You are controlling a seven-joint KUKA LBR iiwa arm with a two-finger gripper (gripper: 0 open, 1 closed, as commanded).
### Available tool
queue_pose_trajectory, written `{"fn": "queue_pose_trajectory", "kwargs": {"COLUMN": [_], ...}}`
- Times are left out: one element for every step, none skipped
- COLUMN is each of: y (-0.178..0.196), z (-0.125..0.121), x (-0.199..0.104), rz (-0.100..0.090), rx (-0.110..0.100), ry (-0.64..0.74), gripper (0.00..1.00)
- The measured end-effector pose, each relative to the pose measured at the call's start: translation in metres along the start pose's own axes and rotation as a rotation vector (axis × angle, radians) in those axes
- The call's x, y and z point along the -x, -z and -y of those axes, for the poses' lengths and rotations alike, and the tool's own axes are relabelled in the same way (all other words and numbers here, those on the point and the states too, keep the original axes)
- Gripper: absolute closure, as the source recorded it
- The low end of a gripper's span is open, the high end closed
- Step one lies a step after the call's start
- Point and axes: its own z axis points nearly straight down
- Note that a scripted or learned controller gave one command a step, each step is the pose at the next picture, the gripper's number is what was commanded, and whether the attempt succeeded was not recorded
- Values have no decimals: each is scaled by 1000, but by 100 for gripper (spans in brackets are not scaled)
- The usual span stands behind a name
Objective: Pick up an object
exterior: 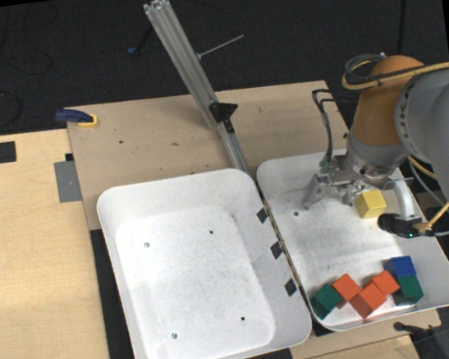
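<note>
Fingers (369,195) clamped on a yellow block (370,203) above the right bin (315,172), coloured blocks (371,290) clustered along its front edge.

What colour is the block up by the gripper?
Yellow. The block sits just under the gripper in the right bin, clearest in the camera view.

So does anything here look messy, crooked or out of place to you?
Mostly tidy. The blocks sit jumbled and tilted in the near corner of the right bin, not lined up. A yellow block shows apart from them, right by the gripper. A metal rail leans slantwise behind the bins.
</note>
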Motion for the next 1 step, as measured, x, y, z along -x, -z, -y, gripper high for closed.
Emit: {"fn": "queue_pose_trajectory", "kwargs": {"y": [11], "z": [0], "x": [0], "rz": [0], "rx": [0], "ry": [-1], "gripper": [100]}}
